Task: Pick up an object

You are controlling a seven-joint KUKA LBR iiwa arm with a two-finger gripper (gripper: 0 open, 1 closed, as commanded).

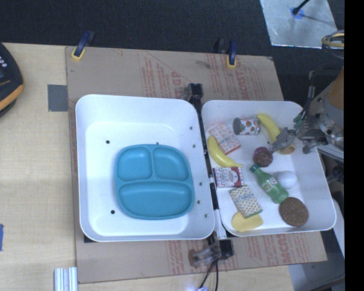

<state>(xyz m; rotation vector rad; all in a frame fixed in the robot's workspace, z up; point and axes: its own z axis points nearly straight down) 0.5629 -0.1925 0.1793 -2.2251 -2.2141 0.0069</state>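
Grey metal gripper (289,139) hangs over the right white plastic bin (324,180), near its right edge; you see its fingers spread, holding nothing. Just beside them lies a dark red round fruit (263,157), near the bin's middle.

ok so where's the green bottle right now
The green bottle lies in the right bin, toward its lower middle, between the white egg and the patterned box.
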